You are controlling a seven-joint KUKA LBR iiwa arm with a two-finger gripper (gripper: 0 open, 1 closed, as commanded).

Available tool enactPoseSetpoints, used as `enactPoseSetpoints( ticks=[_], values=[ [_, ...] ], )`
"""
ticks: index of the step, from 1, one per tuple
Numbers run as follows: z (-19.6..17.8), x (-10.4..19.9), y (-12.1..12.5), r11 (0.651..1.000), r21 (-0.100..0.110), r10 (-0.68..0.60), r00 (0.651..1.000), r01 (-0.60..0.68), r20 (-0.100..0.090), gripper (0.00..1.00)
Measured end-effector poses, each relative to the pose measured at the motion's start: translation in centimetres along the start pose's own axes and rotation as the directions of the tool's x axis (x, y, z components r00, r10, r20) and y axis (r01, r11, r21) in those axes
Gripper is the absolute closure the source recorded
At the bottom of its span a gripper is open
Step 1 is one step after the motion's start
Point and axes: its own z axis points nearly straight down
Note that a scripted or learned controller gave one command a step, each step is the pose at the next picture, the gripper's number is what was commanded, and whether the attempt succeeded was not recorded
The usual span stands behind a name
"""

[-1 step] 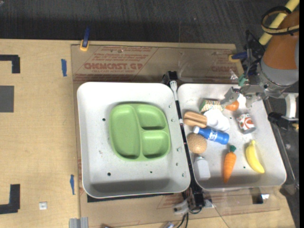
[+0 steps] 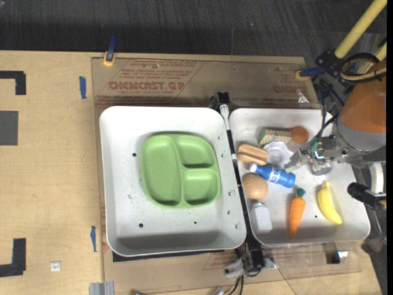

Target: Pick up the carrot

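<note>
The carrot is orange with a small green top and lies nearly upright in the picture, in the front half of the right bin. It rests free on the bin floor between a blue bottle and a yellow banana. My gripper hangs over the right bin's middle right, behind and a little to the right of the carrot's green end, and clear of it. The grey arm with its orange band comes in from the right edge.
A green divided plate sits in the left bin. Crowding the right bin are a hot dog bun, a brown round item, a pale bottle, an orange ball and a small box.
</note>
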Motion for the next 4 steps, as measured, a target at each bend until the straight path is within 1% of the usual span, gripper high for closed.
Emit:
enactPoseSetpoints(
  ticks=[1, 2, 3, 4],
  values=[
    [3.4, 0.8, -6.5, 0.988, -0.008, -0.156, 0.988, 0.156, 0.021, 0.00],
    [2.2, 0.5, -6.2, 0.988, -0.019, -0.152, 0.988, 0.152, 0.035, 1.00],
    [2.2, 0.6, -6.2, 0.988, -0.017, -0.153, 0.988, 0.154, 0.031, 0.00],
    [3.4, 2.4, -7.6, 0.974, -0.017, 0.224, 0.974, -0.224, 0.021, 0.00]
  ],
)
